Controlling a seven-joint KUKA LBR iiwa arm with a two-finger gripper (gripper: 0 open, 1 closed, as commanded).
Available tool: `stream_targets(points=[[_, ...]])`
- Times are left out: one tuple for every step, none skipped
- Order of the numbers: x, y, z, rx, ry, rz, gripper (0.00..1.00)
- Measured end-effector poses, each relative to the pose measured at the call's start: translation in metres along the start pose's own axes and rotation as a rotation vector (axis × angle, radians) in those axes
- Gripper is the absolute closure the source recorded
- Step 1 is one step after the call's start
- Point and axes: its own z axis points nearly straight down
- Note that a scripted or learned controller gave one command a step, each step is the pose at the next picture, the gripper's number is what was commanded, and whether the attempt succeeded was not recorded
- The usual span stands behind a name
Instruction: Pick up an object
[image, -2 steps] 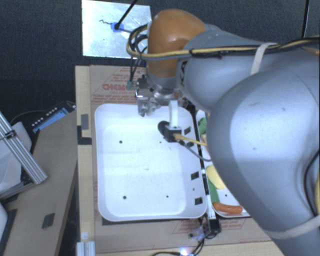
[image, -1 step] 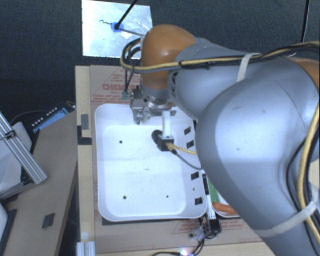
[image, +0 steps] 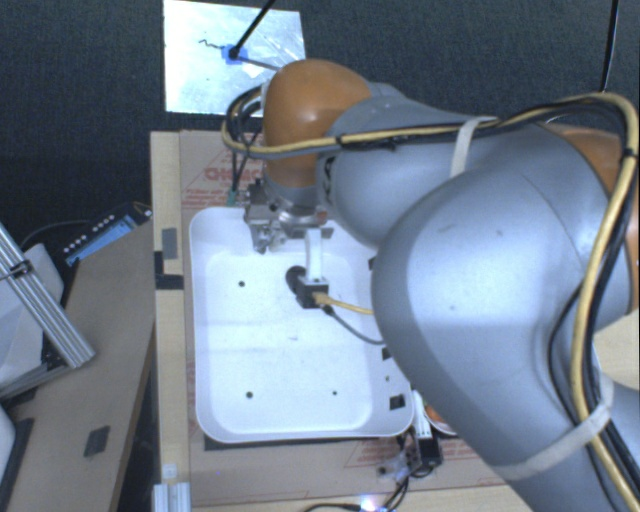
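Jaws (open or closed: cannot tell) at the far end of the left white bin (image: 215, 330) on the counter (image: 170, 350). Small dark piece (image: 397, 402) at the bin's near right corner, well apart. Grey arm (image: 500, 300) covers the right bin.

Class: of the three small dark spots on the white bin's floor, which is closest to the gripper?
The lone spot toward the far end of the bin, nearly under the gripper; the other two sit by the near rim.
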Motion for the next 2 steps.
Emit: stream_targets(points=[[0.000,0.001,-0.012,-0.002,0.000,-0.002,1.00],[0.025,0.000,-0.013,0.000,0.002,0.000,1.00]])
